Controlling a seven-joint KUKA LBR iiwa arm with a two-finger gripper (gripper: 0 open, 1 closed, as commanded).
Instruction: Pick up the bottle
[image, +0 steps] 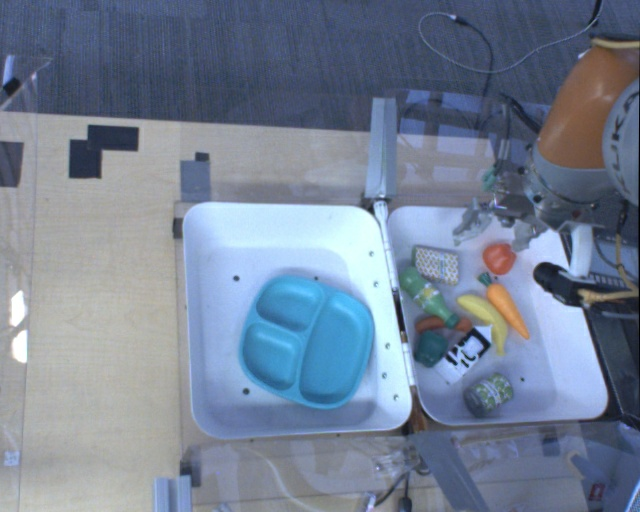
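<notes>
The bottle (428, 295) is green with a pale label. It lies tilted near the left wall of the right bin (580, 395), its cap end pointing up-left. My gripper (495, 232) hangs over the bin's far side, up and to the right of the bottle and well apart from it. Its two grey fingers (467, 226) are spread open with nothing between them. A red tomato-like ball (499, 259) sits just below the fingertips.
Around the bottle lie a patterned packet (437, 264), a carrot (508, 309), a banana (480, 318), a dark green piece (432, 347), a black-and-white box (465, 352) and a can (488, 394). The left bin (215, 400) holds a blue divided plate (306, 341).
</notes>
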